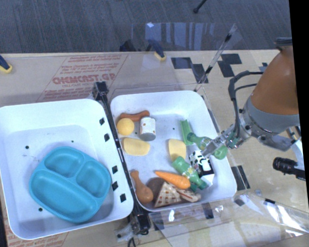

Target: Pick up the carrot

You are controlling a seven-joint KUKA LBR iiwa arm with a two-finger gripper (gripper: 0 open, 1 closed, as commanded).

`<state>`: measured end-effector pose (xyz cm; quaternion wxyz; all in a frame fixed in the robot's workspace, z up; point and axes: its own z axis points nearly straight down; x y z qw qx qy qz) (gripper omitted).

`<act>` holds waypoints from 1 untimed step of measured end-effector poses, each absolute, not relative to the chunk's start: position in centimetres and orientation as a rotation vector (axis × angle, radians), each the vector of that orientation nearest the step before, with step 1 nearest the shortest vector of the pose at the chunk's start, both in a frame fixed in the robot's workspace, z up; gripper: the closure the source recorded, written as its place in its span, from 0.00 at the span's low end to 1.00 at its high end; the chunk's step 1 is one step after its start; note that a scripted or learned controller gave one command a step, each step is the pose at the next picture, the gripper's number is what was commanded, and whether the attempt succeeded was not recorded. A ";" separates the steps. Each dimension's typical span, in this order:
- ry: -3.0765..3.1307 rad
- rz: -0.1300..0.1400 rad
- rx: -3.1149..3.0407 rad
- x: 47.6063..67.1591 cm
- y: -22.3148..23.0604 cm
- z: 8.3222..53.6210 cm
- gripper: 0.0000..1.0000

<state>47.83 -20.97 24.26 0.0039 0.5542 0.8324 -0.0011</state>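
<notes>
The carrot [172,179] is orange and tapered. It lies in the front part of the right bin [157,99], its tip pointing left, resting on a brown wedge-shaped toy [165,194]. My gripper [202,163] reaches down from the right into the same bin, just right of the carrot's thick end, among green toy pieces [187,133]. The black and white gripper parts sit close to the carrot, but I cannot make out whether they touch it. The grey arm with its orange band [279,84] is at the right.
The right bin also holds a yellow lemon [125,127], a small can [147,127], yellow slices [136,146], a drumstick [142,187] and a yellow wedge [176,148]. A blue divided plate [69,183] lies in the left bin [13,120].
</notes>
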 end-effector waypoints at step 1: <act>2.618 -0.004 1.738 47.7 -20.8 23.9 0.00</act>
